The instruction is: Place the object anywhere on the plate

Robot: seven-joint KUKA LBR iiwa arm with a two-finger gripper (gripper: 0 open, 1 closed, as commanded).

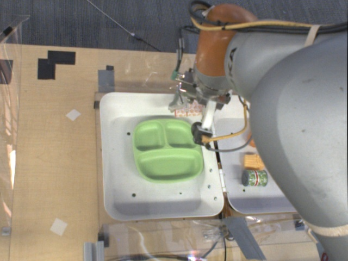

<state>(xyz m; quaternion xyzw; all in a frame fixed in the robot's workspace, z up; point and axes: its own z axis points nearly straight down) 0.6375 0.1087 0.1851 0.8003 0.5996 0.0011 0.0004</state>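
Grey arm covers most of the right bin, where a can lies. Gripper hangs over the plate's far edge in the left bin; I cannot tell its state.

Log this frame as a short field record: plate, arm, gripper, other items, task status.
plate: green divided plate in the left bin, nothing lying in its compartments
arm: grey arm with orange band reaching in from the right
gripper: gripper above the left bin's far edge, just beyond the plate
near gripper: small pale reddish thing, too blurred to identify; grasp unclear
right bin: small can on its side, tan block beside it
task status: not yet done
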